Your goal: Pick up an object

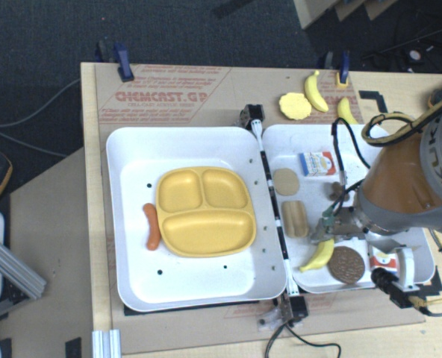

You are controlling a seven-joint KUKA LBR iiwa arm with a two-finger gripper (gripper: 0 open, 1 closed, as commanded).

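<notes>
Over the right bin (422, 274), jaws (330, 224) low beside banana (319, 256) — their state unclear, yellow plate (204, 211) left

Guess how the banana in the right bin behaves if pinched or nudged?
The banana looks like smooth toy plastic, so probably stiff, light and a bit slippery. Its curve may make it pivot or rock when pushed. It touches the brown disc, which could shift too.
</notes>
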